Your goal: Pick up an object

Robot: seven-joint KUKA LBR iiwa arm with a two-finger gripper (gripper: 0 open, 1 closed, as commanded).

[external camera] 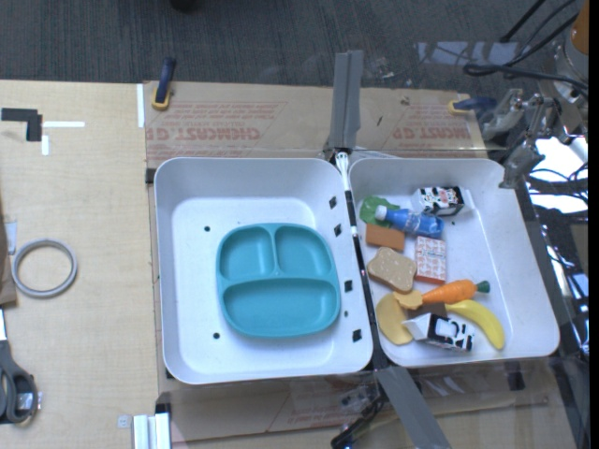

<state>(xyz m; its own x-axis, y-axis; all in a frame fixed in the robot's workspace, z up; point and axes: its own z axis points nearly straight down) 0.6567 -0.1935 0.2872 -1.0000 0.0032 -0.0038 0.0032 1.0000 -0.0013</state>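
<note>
A teal tray (278, 281) sits in the left bin (178, 204). Toy food, including a banana (480, 322) and carrot (451, 292), crowds the right bin (519, 251). The gripper (524, 124) hangs above its far corner, grip state unclear.

The end effector (524, 124) is sitting at the upper right, tangled among cables, too cluttered to tell how its fingers stand. The scissors (14, 391) are running off the left edge. The yellow wedge (391, 321) is lying partly under the bread slice (392, 269).
</note>
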